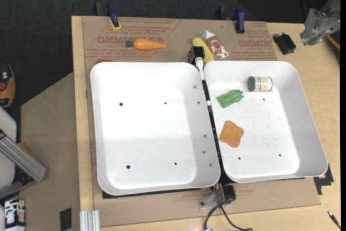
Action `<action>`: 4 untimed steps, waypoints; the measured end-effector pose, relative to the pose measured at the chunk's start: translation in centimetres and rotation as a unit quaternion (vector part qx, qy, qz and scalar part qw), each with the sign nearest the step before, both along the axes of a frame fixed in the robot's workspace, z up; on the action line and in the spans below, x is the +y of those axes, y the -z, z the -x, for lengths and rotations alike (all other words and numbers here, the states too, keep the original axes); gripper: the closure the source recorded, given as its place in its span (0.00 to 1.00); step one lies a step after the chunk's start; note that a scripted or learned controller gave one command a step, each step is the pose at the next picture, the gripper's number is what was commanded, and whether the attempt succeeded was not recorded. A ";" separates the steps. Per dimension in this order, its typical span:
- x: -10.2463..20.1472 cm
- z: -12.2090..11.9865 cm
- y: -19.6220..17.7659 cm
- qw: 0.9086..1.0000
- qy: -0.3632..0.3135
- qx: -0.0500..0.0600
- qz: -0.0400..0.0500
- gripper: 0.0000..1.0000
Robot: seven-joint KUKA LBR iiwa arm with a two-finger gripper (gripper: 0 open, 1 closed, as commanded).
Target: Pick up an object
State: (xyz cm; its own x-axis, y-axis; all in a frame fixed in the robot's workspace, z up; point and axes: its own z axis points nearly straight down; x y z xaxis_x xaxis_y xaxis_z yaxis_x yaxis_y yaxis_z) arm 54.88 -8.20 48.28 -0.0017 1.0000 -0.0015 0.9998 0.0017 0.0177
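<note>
The hand (318, 25) sits at the far upper right, off to the side of both bins and above the bare surface (330, 78). It appears as a grey metal cluster, too small and too cropped to tell whether it is spread or pressed together, and nothing can be seen in it. The things available for picking lie in the right bin (309, 116). A small jar (260, 84) with a grey lid lies on its side near the back wall. A green piece (230, 98) lies a little in front of it and to its left, close to the wall shared with the neighbouring bin. A flat orange piece (232, 133) rests nearer the front, well apart from the jar. The left bin (98, 116) lies alongside, its edge touching the right bin's. Both bins rest on a brown cardboard sheet (81, 94), held at the back by two blue clamps (113, 16). On the sheet behind the bins lie a toy carrot (146, 45), a yellow item (199, 46) and, just beside it, a brown and white packet (216, 47). A small black block (284, 43) lies on the sheet near the right bin's back corner, between that corner and the hand.
</note>
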 end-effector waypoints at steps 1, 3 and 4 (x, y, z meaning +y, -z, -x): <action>3.2 7.2 -5.7 1.000 -0.001 0.004 -0.001 1.00; 10.5 7.1 12.0 1.000 -0.003 0.018 -0.001 0.00; 10.1 6.9 10.1 1.000 0.001 0.007 -0.001 1.00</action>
